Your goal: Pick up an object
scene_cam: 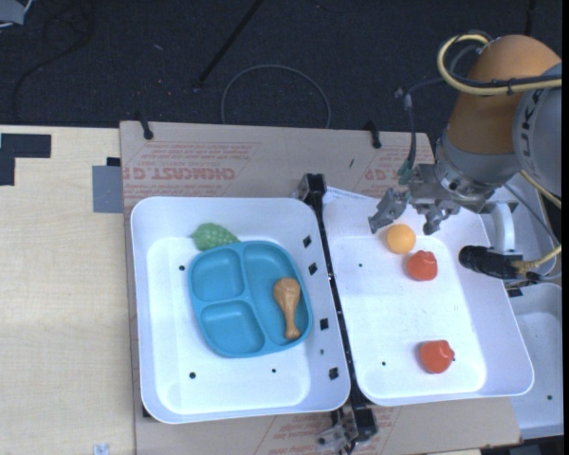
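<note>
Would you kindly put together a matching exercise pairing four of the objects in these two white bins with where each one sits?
Things:
1. tan plastic drumstick
2. green leafy toy vegetable
3. small orange ball
4. red toy fruit nearest the front edge

Places:
A. right bin, just below the tool
B. on the blue sectioned plate
C. right bin, front part, apart from the others
D. left bin, against the plate's far rim

Pairs: 1-B, 2-D, 3-A, 4-C
</note>
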Controlling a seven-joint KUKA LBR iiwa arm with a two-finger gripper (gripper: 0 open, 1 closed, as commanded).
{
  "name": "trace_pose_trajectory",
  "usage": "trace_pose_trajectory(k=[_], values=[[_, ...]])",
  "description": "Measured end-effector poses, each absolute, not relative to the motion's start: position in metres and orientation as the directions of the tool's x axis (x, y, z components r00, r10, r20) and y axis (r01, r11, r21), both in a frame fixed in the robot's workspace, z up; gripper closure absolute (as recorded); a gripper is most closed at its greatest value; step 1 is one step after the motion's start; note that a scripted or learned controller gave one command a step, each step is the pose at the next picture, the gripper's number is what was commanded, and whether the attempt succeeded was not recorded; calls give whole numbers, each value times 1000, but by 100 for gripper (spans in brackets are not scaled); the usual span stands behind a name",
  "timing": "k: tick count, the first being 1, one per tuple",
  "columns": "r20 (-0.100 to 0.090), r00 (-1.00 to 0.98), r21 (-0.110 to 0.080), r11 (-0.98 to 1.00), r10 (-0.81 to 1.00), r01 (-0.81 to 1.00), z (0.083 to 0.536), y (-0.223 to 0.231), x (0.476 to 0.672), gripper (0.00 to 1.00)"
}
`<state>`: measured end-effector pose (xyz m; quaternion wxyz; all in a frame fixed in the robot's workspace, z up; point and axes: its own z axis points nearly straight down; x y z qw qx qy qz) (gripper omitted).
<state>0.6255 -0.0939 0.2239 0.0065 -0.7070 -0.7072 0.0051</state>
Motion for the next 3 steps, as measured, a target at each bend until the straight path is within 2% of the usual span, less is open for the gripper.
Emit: trace_pose_trajectory(k=[1, 3], values=[[1, -2, -3, 2, 1000, 1000, 232, -94, 628, 0], [1, 0, -9, 0, 1000, 1000, 108, -92, 626, 0]])
